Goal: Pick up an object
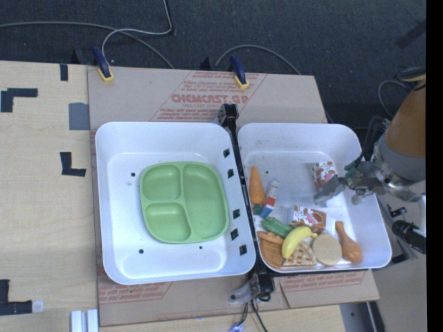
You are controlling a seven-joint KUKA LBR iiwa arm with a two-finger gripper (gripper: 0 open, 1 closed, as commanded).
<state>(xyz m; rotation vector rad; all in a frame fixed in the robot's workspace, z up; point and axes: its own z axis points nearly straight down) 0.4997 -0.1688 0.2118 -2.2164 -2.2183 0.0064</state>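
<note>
Grey arm [405,140] reaches low from right; pincer [344,185] spread wide, holding nothing, over right bin [291,140]

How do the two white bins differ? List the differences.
The left bin holds a single thing, a green divided plate; the right bin holds many small toy foods, among them a carrot and a banana. The left bin's plate lies near its middle; the right bin's pile crowds its near half. The gripper reaches over the right bin, not the left. Both are shallow, white and rectangular.
</note>
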